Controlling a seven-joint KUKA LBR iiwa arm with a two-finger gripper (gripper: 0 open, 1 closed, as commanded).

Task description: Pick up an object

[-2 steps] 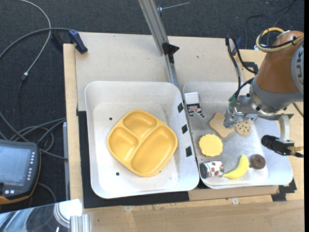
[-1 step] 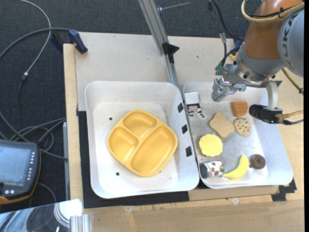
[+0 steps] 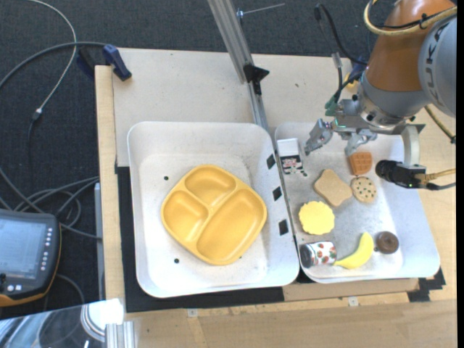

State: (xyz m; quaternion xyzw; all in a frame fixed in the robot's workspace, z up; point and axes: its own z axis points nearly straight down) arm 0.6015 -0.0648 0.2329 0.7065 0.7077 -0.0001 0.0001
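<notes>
While fingers hang spread, holding nothing, toast, cookie, waffle crowd below.

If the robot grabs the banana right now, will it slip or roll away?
The banana looks smooth and shiny, like a plastic toy, so it would probably feel stiff and a bit slippery. Its curved shape may make it swivel if nudged. It lies close to the small can, so that might get bumped.

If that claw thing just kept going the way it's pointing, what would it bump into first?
The gripper seems aimed down into the right bin, over its far end. Probably it would meet bare bin floor first, beside the small white card. Depth is hard to judge from this slant.
</notes>
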